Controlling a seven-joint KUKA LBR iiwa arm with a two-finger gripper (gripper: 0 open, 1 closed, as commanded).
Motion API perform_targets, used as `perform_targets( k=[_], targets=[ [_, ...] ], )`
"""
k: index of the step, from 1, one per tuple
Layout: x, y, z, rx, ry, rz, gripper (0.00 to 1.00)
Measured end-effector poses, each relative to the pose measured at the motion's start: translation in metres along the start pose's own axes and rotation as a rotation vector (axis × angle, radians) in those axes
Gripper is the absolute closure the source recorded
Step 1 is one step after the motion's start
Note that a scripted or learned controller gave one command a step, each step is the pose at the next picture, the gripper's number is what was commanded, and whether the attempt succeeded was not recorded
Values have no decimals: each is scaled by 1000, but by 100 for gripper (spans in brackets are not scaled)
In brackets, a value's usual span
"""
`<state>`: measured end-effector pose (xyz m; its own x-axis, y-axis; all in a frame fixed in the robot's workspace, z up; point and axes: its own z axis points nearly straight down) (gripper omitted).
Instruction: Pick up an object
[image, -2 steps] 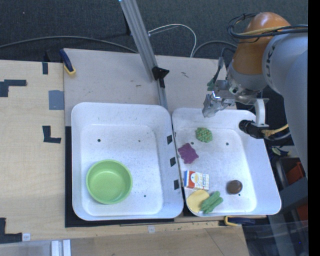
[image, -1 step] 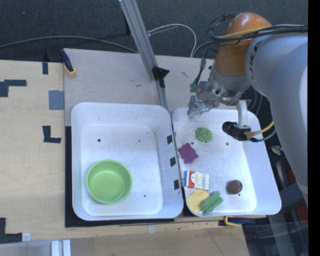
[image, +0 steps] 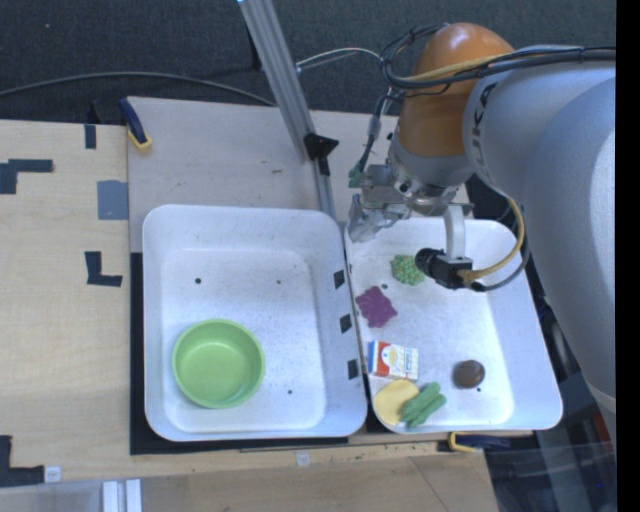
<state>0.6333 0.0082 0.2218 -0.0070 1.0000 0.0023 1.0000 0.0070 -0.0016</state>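
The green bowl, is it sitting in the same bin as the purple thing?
No. The green bowl sits in the left bin, while the purple object lies in the right bin.

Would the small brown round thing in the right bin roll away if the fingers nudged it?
Probably. The brown ball looks rounded and lies free on the right bin, touching nothing. It seems small, likely light, so a sideways nudge may send it off.

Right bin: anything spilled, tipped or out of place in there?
Nothing stands out. The right bin holds a purple piece, green clump, small carton, yellow piece, green pod and brown ball, all lying inside its walls.
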Motion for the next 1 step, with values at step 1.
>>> perform_targets(
  k=[1],
  targets=[
    [61,-9,-6,0,0,-1,100]
  ],
)
